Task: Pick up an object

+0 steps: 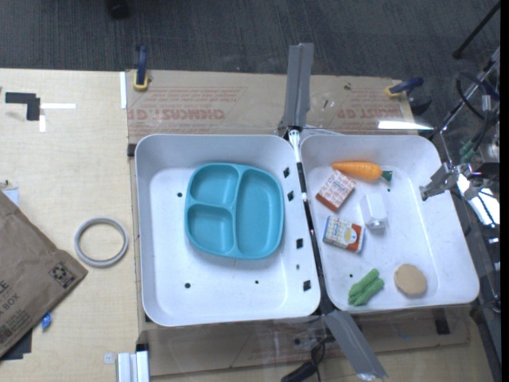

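Right bin (pixel 445 293) holds a carrot (pixel 357 169) at 12 o'clock, two small cartons, a green pod, and a tan disc (pixel 410 280) at 5. Carrot likely light, stiff, slick; best taken across its thick middle. Pincer (pixel 442 183) at bin's 2 o'clock rim; grip state unreadable.

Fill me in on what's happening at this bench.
A pick-up run, with nothing lifted yet. The right bin holds a carrot, two small cartons, a clear piece, a green pod and a tan cookie. The left bin holds a teal divided plate. The claw sits at the right bin's far edge.
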`<state>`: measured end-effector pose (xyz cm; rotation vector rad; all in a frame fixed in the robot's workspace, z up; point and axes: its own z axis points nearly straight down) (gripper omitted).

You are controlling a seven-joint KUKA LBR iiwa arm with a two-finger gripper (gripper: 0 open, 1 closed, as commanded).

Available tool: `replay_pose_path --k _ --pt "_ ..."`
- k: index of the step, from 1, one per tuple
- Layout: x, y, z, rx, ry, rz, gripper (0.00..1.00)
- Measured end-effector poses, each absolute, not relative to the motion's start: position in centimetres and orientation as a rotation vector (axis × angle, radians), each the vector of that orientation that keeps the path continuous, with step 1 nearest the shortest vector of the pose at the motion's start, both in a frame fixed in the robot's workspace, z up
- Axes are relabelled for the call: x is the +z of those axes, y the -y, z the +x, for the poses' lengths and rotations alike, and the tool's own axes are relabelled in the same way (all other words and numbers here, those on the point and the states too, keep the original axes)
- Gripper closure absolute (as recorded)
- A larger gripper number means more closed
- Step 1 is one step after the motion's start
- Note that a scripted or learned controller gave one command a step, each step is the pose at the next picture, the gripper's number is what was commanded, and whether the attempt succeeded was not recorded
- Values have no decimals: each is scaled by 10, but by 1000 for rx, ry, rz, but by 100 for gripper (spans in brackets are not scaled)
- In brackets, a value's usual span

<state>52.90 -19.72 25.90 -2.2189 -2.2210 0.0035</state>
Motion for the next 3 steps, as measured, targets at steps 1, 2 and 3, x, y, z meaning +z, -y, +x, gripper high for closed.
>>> replay_pose_path --k 1,2,3 --pt "260 184 564 3 2209 -2234 0" --pt "173 165 626 3 2351 -2083 0" --pt "93 144 659 1 2317 -2125 0"
